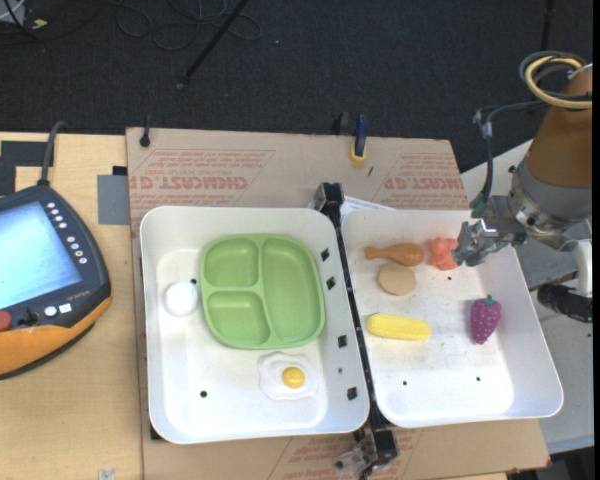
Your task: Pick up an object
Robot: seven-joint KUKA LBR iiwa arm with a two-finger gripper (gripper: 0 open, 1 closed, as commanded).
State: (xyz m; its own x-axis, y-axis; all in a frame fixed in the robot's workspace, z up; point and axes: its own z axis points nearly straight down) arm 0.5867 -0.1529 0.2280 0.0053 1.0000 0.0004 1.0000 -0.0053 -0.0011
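The right bin (520,388) holds a brown chicken drumstick (395,254), a tan round cookie (397,281), a yellow corn cob (399,327), a purple grape bunch (485,319) and a small orange-red piece (442,253). My gripper (473,247) hangs at the bin's far right side, just right of the orange-red piece and close to touching it. Nothing shows between its fingers.
The left bin (165,368) holds a green divided plate (262,290), a white egg (181,298) and a fried egg (287,376). A teach pendant (35,273) lies left of the bins. A divider with black clips (345,308) separates the bins.
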